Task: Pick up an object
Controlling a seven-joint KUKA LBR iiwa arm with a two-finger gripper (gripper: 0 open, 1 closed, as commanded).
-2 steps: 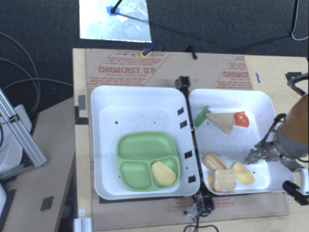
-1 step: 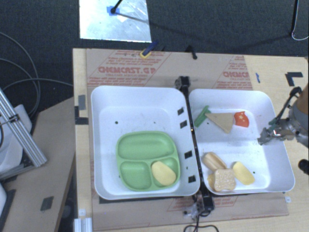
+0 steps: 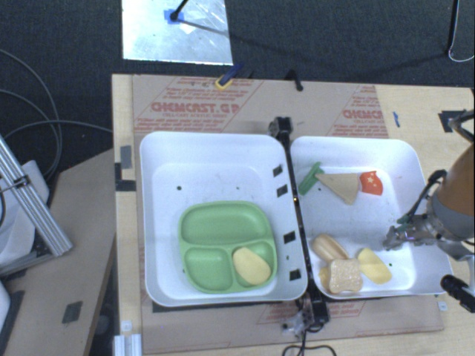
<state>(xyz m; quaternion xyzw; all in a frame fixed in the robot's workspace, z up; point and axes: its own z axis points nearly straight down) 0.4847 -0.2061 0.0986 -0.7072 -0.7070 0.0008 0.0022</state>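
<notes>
Right bin (image 3: 401, 154) | gripper (image 3: 395, 237) beside yellow piece (image 3: 373, 266) | bread (image 3: 345, 276) near

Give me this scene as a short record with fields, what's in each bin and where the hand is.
left bin: green divided plate, yellow food piece in its lower right section
right bin: green strip, tan wedge, red piece, bread roll, cracker, yellow piece
hand: over right bin's right side
holding: nothing visible
</notes>
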